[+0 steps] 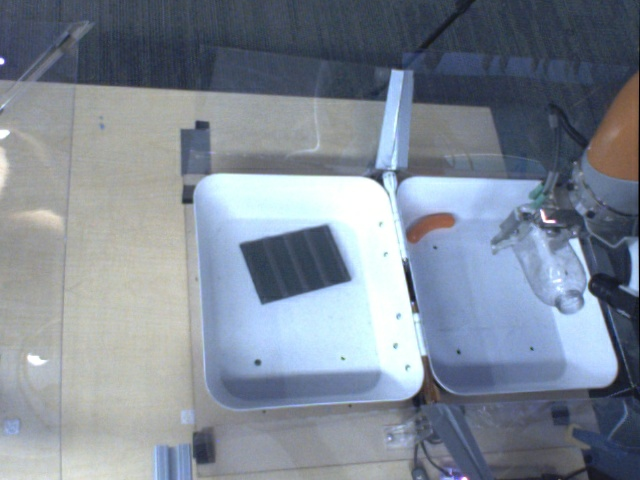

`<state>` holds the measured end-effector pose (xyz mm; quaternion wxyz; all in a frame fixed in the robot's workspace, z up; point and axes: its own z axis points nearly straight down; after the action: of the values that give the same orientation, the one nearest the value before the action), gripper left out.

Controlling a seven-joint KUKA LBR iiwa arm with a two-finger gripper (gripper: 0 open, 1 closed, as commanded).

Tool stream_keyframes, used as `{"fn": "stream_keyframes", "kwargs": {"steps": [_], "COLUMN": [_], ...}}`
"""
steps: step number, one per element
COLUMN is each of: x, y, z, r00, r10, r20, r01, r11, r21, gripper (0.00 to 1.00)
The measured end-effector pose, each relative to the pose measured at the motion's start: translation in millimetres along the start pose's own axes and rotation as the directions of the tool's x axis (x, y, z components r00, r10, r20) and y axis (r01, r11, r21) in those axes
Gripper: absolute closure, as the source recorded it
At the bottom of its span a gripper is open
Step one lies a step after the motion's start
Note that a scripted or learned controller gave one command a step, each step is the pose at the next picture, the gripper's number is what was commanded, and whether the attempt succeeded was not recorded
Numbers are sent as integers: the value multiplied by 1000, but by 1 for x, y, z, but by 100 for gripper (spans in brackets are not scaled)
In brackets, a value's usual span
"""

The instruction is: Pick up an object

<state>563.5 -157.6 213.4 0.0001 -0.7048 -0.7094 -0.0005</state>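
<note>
Two white bins [300,388] on pale wooden bench [110,268], dark carpet [250,8] behind; gripper [540,218] over clear bottle [550,268], grip unclear.

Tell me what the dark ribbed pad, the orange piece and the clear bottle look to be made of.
Dark ribbed pad: probably matte rubber or foam, with no shine. Orange piece: smooth, maybe plastic or rubber, too small to tell. Clear bottle: see-through plastic, with glints.
</note>
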Motion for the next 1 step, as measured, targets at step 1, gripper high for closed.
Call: {"fn": "stream_keyframes", "kwargs": {"steps": [1], "x": [-26], "y": [47], "z": [-1], "r00": [1000], "r10": [20], "r20": [2], "r01": [-20], "r11": [1000], "r21": [-4], "gripper": [0]}}
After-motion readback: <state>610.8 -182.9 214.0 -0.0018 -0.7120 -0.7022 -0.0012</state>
